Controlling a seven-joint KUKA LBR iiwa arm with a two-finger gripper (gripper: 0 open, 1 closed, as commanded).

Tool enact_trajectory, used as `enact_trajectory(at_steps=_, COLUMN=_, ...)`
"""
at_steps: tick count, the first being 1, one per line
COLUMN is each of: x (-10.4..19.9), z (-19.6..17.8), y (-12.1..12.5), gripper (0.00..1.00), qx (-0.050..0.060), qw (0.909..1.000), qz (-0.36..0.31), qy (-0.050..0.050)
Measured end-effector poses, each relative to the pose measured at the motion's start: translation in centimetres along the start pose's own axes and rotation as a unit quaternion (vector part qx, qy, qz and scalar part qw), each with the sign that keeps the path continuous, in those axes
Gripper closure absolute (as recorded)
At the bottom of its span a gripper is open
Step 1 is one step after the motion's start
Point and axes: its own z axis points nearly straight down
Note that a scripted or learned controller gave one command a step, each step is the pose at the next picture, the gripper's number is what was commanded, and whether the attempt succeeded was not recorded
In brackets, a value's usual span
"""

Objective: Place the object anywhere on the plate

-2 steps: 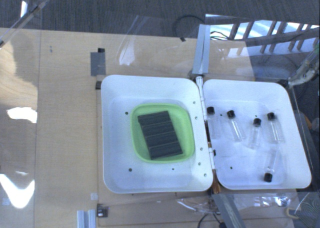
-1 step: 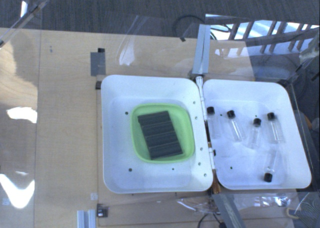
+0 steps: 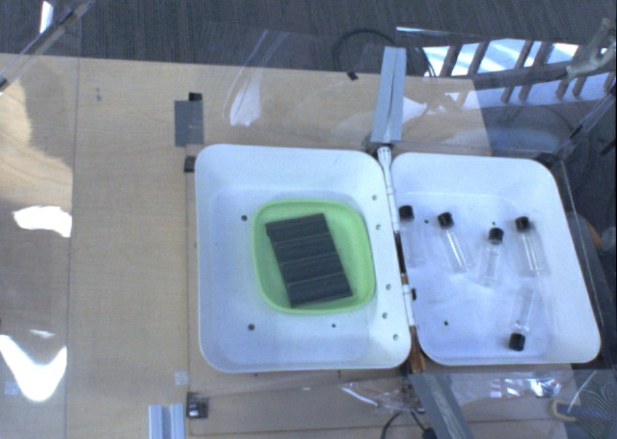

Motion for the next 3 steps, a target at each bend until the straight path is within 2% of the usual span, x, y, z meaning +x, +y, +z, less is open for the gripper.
enact_trajectory(at_steps=1, x=1.4, z=0.1, y=2.7, gripper=0.00, qx=0.000, qw=0.9993, qz=0.037, qy=0.000)
enact_trajectory(at_steps=3, x=0.8, z=0.0, y=1.7, gripper=0.00, qx=0.002, qw=0.9897, qz=0.143, qy=0.000)
